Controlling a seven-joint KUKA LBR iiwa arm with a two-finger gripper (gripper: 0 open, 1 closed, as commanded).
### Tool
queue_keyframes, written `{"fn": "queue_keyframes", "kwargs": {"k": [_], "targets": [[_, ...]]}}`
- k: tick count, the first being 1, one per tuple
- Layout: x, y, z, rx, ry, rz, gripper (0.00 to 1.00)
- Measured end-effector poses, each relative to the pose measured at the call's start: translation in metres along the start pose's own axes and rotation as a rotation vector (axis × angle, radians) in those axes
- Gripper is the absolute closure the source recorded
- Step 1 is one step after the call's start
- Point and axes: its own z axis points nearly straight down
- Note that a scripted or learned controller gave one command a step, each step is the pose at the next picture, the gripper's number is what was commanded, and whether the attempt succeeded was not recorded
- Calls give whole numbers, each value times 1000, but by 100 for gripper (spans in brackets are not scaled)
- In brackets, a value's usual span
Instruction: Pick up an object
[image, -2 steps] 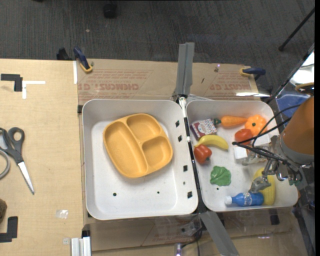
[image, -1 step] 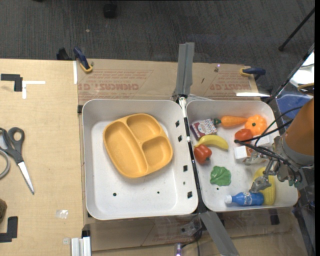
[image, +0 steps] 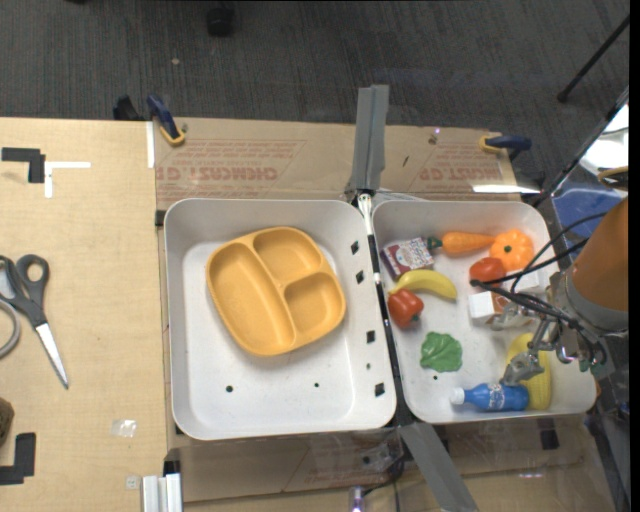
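The right bin (image: 420, 405) holds several toy items. Along its far side lie a carrot (image: 466, 242), an orange pumpkin (image: 514, 248), a red tomato (image: 487, 268) and a snack packet (image: 405, 255). A banana (image: 425, 284), a red pepper (image: 405, 308) and a green leafy piece (image: 441, 352) sit toward the left. A white block (image: 483, 306), a blue bottle (image: 492, 398) and a yellow item (image: 539, 385) are near the right. My gripper (image: 527, 358) hangs low over the yellow item, just above the blue bottle, partly hiding the yellow item.
The left bin (image: 190, 400) holds a yellow divided plate (image: 275, 290). Scissors (image: 38, 315) lie on the wooden bench at far left. The arm's orange band (image: 608, 265) and its cables cross the right bin's right edge.
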Motion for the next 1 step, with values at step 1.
{"fn": "queue_keyframes", "kwargs": {"k": [1], "targets": [[0, -6, 0, 1, 2, 74, 0]]}}
